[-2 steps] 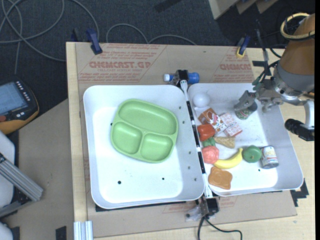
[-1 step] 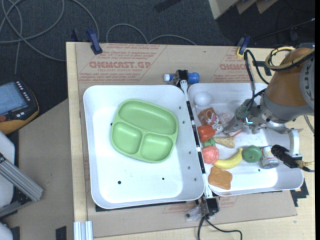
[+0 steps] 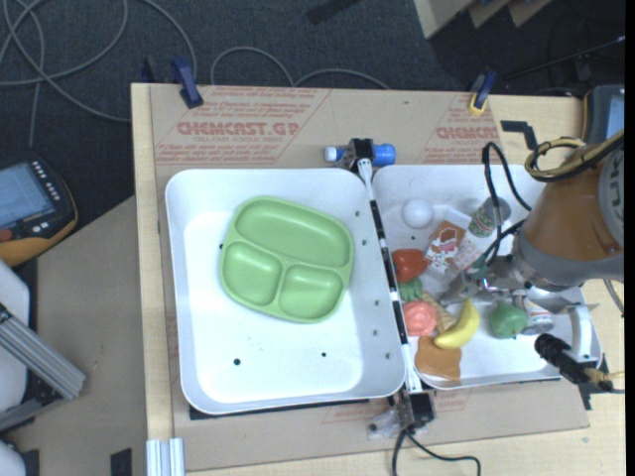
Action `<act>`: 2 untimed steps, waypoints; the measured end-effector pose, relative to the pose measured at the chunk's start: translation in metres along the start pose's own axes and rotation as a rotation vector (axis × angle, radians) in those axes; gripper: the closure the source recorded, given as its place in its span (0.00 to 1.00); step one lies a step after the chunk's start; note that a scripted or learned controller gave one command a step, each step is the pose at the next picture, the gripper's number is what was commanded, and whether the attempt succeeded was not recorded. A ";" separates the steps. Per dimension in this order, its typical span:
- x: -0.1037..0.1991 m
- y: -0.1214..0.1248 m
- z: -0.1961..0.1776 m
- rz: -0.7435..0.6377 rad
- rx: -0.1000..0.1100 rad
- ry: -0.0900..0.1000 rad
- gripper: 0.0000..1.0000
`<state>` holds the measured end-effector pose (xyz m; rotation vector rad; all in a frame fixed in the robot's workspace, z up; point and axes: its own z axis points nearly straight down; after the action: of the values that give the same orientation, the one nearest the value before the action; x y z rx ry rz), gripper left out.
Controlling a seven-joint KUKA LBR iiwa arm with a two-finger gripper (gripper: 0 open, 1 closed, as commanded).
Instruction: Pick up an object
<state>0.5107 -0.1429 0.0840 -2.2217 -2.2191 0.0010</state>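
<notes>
Two shallow white bins sit side by side on the bench: the left bin (image 3: pixel 198 345) holds a pale green plastic plate with three moulded compartments (image 3: pixel 286 258), and the right bin (image 3: pixel 516 363) holds a crowd of small objects. The grey arm with its orange band (image 3: pixel 575 221) covers the right bin's far right side, so whatever lies under it is hidden. The gripper (image 3: pixel 488 284) reaches down into the clutter near the bin's middle; its metal parts blur into the objects around it, and I cannot tell how they stand or whether anything is caught there.

Just beside the gripper, toward the near right, lies a round glossy green toy (image 3: pixel 507 320), partly covered by the wrist hardware. A curved yellow plastic banana (image 3: pixel 458 327) lies just left of it, touching a pink rounded toy (image 3: pixel 421 316) and resting over a brown bread-like piece (image 3: pixel 438 360) at the bin's near edge. A red tomato-like toy (image 3: pixel 408 263) sits by the divider, with a red-and-white printed packet (image 3: pixel 447 247) next to it. Farther back are a small white ball (image 3: pixel 418 212) and a clear bottle with a grey cap (image 3: pixel 485 218), its lower part hard to make out.
</notes>
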 end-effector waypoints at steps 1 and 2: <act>0.000 0.001 -0.010 0.000 -0.003 -0.001 1.00; 0.077 0.028 -0.101 -0.003 -0.004 0.000 1.00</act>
<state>0.5392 -0.0659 0.1852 -2.2199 -2.2244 -0.0035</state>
